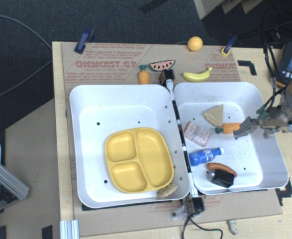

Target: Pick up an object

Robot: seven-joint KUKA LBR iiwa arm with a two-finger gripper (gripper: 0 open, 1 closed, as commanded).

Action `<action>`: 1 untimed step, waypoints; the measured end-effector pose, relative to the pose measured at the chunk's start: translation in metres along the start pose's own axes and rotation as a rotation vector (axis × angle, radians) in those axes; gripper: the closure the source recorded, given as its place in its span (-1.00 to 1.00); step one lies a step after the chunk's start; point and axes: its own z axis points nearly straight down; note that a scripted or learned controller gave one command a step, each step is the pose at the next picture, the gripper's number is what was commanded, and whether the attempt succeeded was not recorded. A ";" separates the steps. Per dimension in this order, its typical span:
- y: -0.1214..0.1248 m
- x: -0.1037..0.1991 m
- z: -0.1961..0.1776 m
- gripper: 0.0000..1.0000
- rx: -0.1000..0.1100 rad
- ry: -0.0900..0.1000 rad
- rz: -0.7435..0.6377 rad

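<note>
The yellow tray [138,159] is sitting in the left bin [86,101]; in the right bin [250,91] the orange piece [227,129] is lying just beside my jaws [243,128]. I cannot tell whether they are open. I am judging a low, centred approach safest.

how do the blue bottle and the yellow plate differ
The bottle is blue, slim and lying on its side in the right bin; the plate is yellow, much wider, and sits flat in the left bin. The plate has three compartments; the bottle is one rounded body. Both lie near the divide between the bins.
</note>
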 end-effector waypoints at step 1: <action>0.052 -0.005 0.132 -1.00 0.003 0.001 0.000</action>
